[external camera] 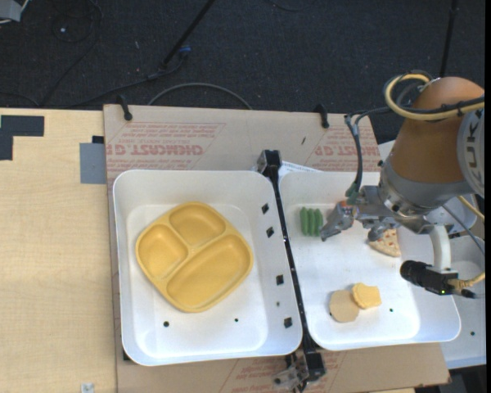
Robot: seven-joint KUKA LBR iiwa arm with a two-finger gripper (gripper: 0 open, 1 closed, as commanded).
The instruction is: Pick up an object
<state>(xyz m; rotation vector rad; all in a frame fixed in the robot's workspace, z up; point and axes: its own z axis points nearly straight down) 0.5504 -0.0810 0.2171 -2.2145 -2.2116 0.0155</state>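
My gripper hangs over the upper middle of the right bin, open, with nothing between its fingers. Its left fingertip points toward a small green ridged object lying near the bin's divider side. A pale tan wedge-shaped piece lies just under the right finger, partly hidden by it. At the front of the bin a tan round disc touches a small yellow chunk.
The left bin holds a yellow three-compartment plate. A black divider rail runs between the bins. The arm's orange band and cables loom over the right bin's far right corner.
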